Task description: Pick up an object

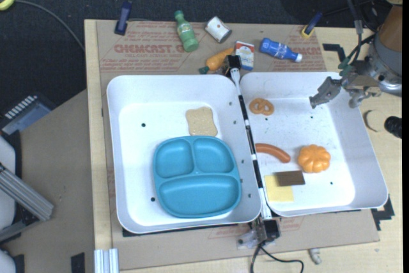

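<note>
While the pretzel, sausage, orange pumpkin and cheese slice are lying in the right bin, the tool is hovering at the frame's upper right. Its fingers are standing apart, gripping nothing. Left, a blue tray and toast are sitting in the other bin.

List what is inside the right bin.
The right bin holds a pretzel, a sausage, an orange pumpkin, and a brown block lying partly over a yellow slice. The slice's covered part is hidden.
</note>
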Available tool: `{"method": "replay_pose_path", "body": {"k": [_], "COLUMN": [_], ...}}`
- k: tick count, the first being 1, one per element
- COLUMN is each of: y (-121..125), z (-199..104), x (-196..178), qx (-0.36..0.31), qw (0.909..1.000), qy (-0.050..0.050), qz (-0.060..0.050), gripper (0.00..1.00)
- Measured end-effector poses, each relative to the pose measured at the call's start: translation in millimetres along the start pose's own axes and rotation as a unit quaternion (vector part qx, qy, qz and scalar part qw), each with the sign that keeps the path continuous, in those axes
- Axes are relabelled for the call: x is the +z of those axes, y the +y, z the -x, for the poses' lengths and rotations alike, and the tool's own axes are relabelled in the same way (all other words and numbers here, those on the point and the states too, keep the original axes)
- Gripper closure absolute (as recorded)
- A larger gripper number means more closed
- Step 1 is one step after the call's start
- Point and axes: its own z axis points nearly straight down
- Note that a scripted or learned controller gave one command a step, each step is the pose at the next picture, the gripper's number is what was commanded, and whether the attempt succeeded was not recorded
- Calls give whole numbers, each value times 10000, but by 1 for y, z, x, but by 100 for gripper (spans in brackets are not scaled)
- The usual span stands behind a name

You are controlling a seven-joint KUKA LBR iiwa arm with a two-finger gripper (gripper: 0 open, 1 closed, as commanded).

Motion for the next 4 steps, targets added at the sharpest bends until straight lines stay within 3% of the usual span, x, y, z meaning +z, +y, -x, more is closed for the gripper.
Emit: {"method": "replay_pose_path", "body": {"k": [1,2,3,4], "y": [-34,-52,-56,-55], "z": [27,34,20,20], "x": [49,127,177,167], "qx": [6,5,5,7], "qw": [10000,10000,10000,10000], "qy": [-1,3,5,1], "qz": [-7,-6,-7,9], "gripper": [0,0,0,100]}}
